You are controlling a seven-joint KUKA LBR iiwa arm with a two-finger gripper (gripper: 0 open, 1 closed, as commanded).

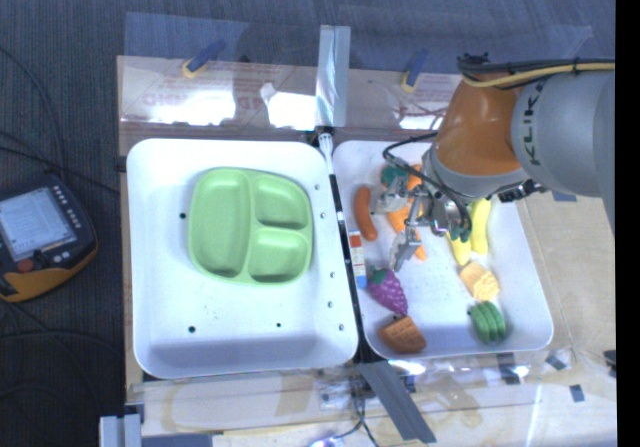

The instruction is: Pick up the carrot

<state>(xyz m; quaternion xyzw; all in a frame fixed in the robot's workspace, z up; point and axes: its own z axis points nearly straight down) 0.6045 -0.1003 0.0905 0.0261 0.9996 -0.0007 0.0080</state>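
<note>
We cannot tell how our tool (410, 240) is set; it hovers over the small orange carrot (402, 218), so we should descend squarely astride it.

The arm (520, 135) runs off the right edge, so there's no seeing its base. Its orange band and wrist sit right over the back of the right bin (530, 285), covering most of the carrot (412, 225); just orange bits poke out beside the gripper (410, 240). The banana (478, 227) has its top end tucked under the wrist too. The gripper itself is a tangle of metal and wires, too small to make out. The handheld controller (40, 235) on the floor is clipped by the left edge, screen unreadable.
</note>
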